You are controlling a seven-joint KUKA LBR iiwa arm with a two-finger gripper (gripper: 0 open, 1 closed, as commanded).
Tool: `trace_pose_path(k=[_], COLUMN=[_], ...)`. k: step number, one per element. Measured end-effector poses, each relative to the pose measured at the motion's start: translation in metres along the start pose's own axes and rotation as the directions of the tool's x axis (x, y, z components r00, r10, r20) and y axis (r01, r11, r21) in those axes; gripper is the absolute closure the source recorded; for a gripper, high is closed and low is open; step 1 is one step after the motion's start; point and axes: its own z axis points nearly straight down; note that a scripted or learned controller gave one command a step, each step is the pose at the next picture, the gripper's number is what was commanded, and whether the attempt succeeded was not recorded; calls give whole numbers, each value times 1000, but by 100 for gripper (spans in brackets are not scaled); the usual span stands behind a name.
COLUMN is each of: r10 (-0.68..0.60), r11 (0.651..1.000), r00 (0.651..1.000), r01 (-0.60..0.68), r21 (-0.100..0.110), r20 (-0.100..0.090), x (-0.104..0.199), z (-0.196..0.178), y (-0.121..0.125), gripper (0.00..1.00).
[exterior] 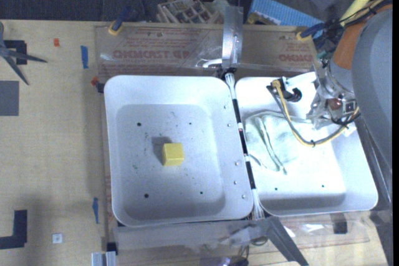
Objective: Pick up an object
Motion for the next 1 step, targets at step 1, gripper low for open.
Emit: trace_pose_path(k=[1], r10=[-72], r11=[997], r00=[997], r01=[72], r21=[-2], r20=[-7], x=[-31], z=[46], y=[-7], gripper=[100])
